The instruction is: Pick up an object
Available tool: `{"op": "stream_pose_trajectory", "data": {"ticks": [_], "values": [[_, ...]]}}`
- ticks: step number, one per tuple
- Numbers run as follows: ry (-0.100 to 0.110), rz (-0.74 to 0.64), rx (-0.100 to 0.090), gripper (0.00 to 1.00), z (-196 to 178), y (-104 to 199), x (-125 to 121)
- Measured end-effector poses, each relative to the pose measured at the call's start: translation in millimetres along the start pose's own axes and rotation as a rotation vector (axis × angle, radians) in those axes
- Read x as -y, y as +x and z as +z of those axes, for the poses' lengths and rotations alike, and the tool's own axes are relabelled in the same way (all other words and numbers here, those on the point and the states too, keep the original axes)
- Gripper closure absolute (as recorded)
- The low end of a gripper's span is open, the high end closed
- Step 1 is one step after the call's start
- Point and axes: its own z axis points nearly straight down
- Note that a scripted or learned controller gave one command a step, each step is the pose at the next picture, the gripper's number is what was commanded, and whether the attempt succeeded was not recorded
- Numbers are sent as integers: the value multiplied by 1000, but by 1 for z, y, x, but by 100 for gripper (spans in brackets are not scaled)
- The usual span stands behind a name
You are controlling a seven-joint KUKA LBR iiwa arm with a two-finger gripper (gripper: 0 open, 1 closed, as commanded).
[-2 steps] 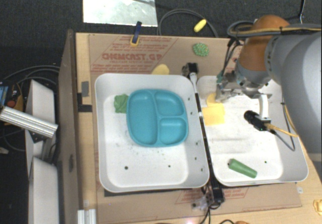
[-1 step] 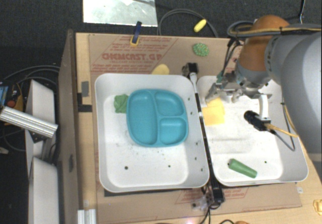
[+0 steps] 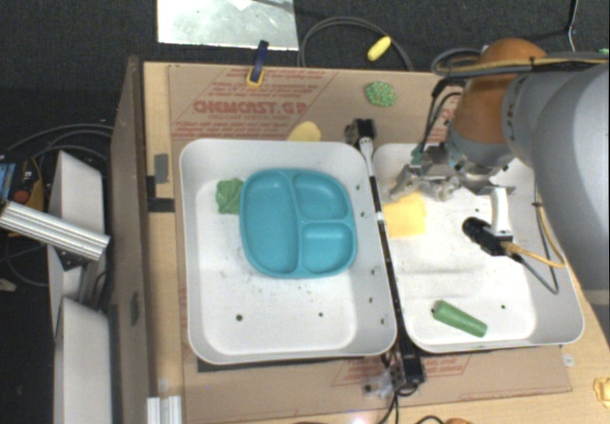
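We take the yellow block (image 3: pixel 404 218) as the likeliest thing to pick. It lies in the right bin (image 3: pixel 548 317), in the upper left part, close against the wall shared with the left bin (image 3: pixel 205 251). It looks roughly square, so we see no clear long axis to line up with.

The gripper (image 3: pixel 420 182) hangs just above and slightly right of the block in this view, so we judge the coming move to be a short drop down and to the left. Whether it touches the block, we cannot tell. Whether it is spread or pinched together is also lost in the metal clutter at the wrist.

Farther off in the same bin, a green stick (image 3: pixel 459 317) lies near the bottom edge, well apart from the gripper, its long axis running from upper left to lower right.

The left bin holds a blue divided plate (image 3: pixel 295 222) with a green scrap (image 3: pixel 229 195) tucked at its left rim, partly hidden. The arm's grey bulk covers the right bin's upper right corner.
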Motion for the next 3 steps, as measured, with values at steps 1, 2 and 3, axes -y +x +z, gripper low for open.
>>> {"op": "stream_pose_trajectory", "data": {"ticks": [1,2,3], "values": [[1,0,0,0,-4,0,15],[2,1,0,0,0,5,28],[-3,-3,-1,0,-1,5,10]]}}
